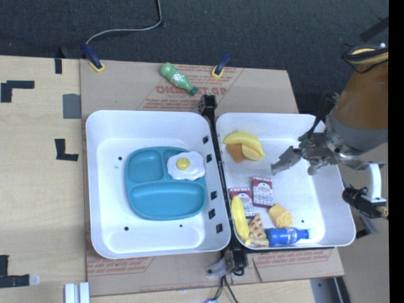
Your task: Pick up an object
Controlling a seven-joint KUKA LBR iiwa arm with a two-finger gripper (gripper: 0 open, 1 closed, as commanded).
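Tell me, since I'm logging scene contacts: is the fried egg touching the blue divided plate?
Touching. The camera view shows the fried egg overlapping the upper right rim of the blue divided plate in the left bin, with no gap between them.

You will find red print on the cardboard (183, 93) at the top centre of the frame, above the bins, and along its lower edge; none of it is legible. The small red cartons (261, 190) in the right bin carry markings too small to read.
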